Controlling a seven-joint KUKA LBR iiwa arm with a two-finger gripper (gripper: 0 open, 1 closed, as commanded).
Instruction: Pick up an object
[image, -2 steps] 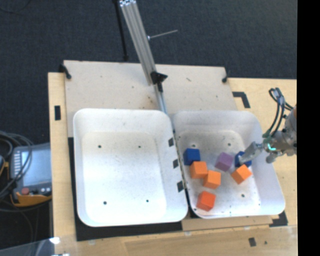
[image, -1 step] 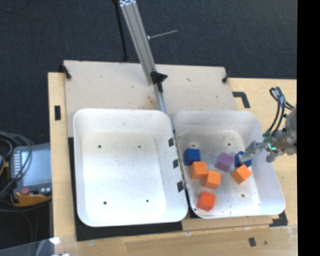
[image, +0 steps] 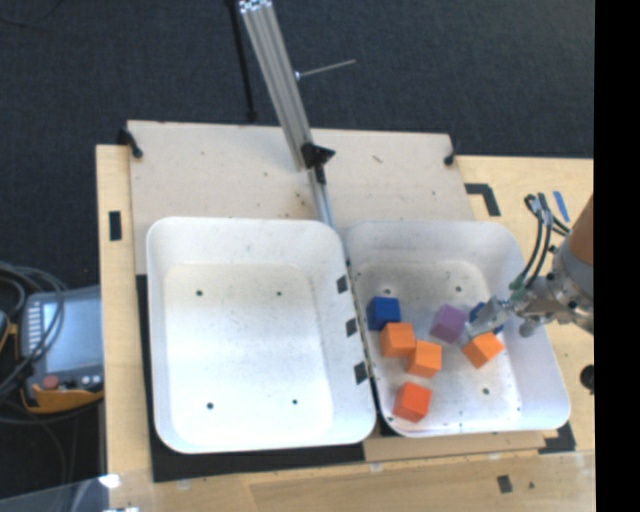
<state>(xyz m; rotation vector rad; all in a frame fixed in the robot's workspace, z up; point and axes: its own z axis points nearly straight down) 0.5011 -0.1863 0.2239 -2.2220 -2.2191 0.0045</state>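
Observation:
The right bin holds several small cubes. A blue cube lies near its left wall, with an orange cube and another orange cube just below it. A third orange cube sits near the bin's front. A purple cube lies in the middle. My gripper reaches in from the right, low over the bin, between the purple cube and one more orange cube. A small blue patch shows at its tip; what it is stays unclear.
The left bin stands beside the right one. A slanted metal rail runs down from the top to the gap between the bins. Cables hang by the arm at the right. A control pendant lies off the bench's left edge.

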